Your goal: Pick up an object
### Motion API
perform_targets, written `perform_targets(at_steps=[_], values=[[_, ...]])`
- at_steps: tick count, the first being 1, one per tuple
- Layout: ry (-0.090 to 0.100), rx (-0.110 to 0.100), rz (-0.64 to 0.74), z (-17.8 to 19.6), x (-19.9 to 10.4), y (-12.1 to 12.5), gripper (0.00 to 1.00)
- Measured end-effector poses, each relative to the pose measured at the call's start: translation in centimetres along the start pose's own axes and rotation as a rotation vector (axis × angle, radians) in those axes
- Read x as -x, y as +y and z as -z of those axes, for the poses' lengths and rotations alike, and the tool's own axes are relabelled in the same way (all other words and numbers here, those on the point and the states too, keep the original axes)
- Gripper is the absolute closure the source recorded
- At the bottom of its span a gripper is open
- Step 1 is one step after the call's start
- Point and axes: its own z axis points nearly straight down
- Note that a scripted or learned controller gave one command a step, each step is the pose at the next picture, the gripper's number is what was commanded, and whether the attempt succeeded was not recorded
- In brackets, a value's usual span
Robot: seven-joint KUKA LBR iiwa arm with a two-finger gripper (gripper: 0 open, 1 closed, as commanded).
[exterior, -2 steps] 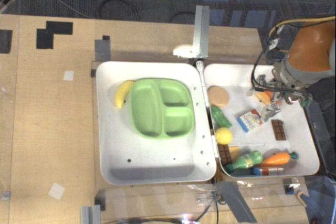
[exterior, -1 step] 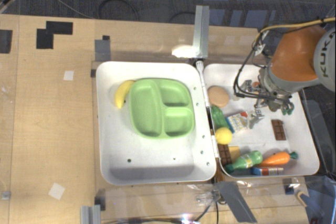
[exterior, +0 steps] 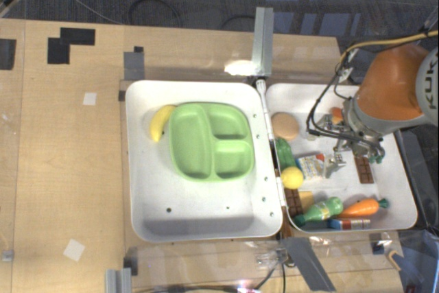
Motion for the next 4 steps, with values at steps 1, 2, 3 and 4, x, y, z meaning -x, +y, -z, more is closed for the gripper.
perform_targets(at_steps=[1,2,3,4], values=[[0.0,-0.001,-0.123,0.0,-4.6,1.2,0.0],[0.01,0.003,0.166,-0.4,4.5,-4.9,0.0],[0.006,-0.001,0.027,-0.1,1.6,-1.9,0.0],[0.02,0.005,-0.269,-0.8,-2.3,3.9,0.0]])
